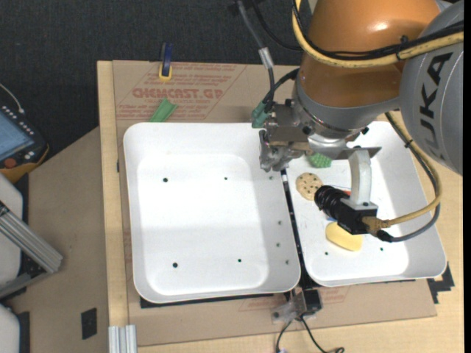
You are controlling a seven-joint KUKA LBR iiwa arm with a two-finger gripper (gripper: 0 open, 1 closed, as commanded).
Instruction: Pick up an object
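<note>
Found the jaws low at the inner edge of the right bin [403,186], beside the divide, with nothing seen gripped.

Could not tell whether open or closed, owing to the wrist bulk overhead. Judged them set there to reach the nearest candidates. Noted a tan perforated disc [307,184] just beside them, a green piece [319,161] largely hidden under the wrist, and a yellow lump [346,240] nearer the front wall, partly covered. Judged the pick not yet made. Recorded the left bin [199,219] alongside and a green strip [162,110] on the cardboard-covered worktop [221,87].
</note>
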